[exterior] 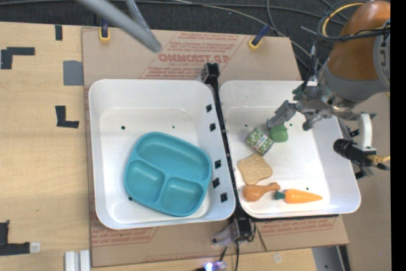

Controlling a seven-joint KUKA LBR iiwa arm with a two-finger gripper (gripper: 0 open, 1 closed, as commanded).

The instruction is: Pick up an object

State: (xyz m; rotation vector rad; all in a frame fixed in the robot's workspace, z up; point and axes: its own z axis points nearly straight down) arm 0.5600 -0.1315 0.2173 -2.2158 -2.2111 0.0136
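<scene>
In the right bin, the green toy sits just at the tip of the gripper, whose jaws I cannot tell apart or together.

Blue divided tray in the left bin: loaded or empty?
Empty. The blue tray lies flat in the left bin, and all three of its compartments show bare blue bottoms; the toy food sits in the right bin.

We see a teal divided plate in the left bin | brown cardboard sheet with red print under both bins | black cables on dark floor behind | black tape marks on wooden bench
</scene>
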